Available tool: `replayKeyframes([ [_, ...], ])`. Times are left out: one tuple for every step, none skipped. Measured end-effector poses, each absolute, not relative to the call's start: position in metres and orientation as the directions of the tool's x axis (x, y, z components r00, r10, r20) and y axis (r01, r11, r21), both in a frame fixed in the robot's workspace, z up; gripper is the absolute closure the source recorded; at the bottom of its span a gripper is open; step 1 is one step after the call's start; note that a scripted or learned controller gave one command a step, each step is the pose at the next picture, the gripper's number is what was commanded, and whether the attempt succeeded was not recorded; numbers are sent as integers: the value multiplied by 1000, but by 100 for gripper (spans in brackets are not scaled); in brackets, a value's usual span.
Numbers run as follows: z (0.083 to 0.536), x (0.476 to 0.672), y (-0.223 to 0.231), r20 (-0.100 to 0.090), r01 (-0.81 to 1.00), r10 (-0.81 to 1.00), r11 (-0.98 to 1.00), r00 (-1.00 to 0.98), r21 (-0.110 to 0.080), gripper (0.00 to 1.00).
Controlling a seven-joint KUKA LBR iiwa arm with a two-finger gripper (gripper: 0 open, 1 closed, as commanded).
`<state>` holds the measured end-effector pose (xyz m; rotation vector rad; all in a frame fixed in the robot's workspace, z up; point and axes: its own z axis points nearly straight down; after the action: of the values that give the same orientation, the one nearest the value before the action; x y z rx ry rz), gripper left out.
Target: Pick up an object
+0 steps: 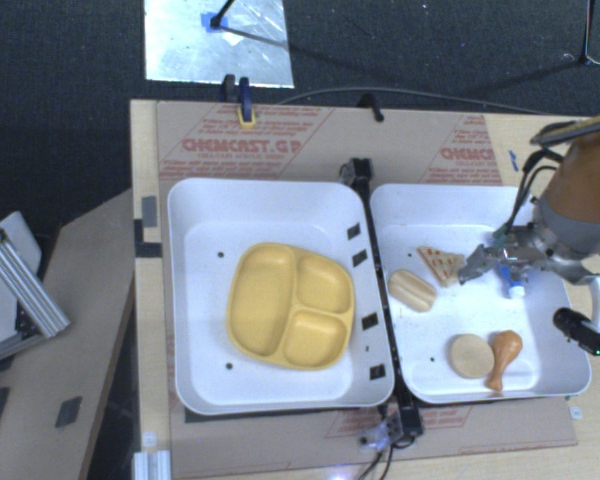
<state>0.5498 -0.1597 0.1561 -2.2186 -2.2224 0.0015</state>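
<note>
The right bin (pixel 480 213) holds several toy foods. A tan waffle wedge (pixel 441 264) lies near its middle, and a beige bread roll (pixel 412 290) sits just left of it. At the front lie a round pale biscuit (pixel 470 356) and a brown drumstick (pixel 502 357), touching each other. My gripper (pixel 492 263) hangs low over the right bin, just right of the waffle wedge and apart from it. I see nothing held in it.
The left bin (pixel 210 218) holds a yellow divided plate (pixel 290 306). A black hinge strip (pixel 372 278) runs between the bins. The grey arm with its orange band (pixel 590 173) comes in over the right bin's far right side.
</note>
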Motion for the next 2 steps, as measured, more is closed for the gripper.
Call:
replayKeyframes([
  [105,549,-149,1,1000,1000,2,-2,-2,0],
  [118,551,-150,-1,1000,1000,2,-2,3,100],
])
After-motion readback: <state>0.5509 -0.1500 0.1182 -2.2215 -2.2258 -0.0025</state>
